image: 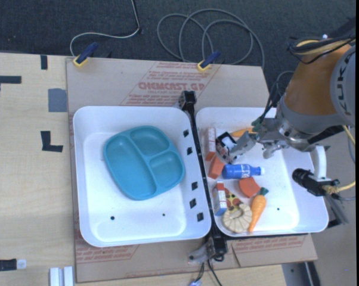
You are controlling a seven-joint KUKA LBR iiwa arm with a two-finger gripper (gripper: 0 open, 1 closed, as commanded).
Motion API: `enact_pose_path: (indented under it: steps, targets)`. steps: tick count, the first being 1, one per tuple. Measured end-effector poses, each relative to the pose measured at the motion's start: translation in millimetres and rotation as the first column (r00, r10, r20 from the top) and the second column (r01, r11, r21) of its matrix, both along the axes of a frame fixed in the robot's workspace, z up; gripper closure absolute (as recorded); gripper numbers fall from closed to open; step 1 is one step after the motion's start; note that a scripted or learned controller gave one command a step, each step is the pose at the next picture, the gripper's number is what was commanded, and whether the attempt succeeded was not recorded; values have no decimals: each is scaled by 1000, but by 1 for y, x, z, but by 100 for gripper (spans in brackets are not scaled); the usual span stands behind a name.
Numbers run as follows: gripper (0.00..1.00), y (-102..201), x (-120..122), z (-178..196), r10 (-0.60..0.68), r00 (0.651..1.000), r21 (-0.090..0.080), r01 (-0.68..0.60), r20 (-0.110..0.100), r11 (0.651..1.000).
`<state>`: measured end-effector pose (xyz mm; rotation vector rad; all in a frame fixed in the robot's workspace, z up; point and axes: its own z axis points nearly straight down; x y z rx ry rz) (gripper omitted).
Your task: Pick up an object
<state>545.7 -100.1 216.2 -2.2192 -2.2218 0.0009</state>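
Note:
The right bin [305,216] holds a cluster of small items along its left side. Among them are a blue bottle [242,171] lying on its side, an orange carrot [257,209], a red-orange piece [249,187], a brown-orange block [215,166] and a beige round item [236,220]. A black-and-white item [224,142] lies near the bin's upper left. My gripper [240,146] hangs low over the upper part of this cluster, just right of the black-and-white item and above the blue bottle. Nothing is visibly held.
The left bin [87,219] holds a blue divided plate [145,161]. A black divider [194,159] runs between the bins. A pale tube [210,139] and a small packet [220,196] lie against the right bin's left wall. Cables [209,34] loop behind the bins.

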Motion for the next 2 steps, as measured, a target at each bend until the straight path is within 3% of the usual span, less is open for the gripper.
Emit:
enact_pose_path:
  steps: [1,2]
  targets:
    - [0,-36,55,-123,0,1000,-1,0,2,1000]
    - [0,-32,99,-130,4,999,3,-3,-37,1000]
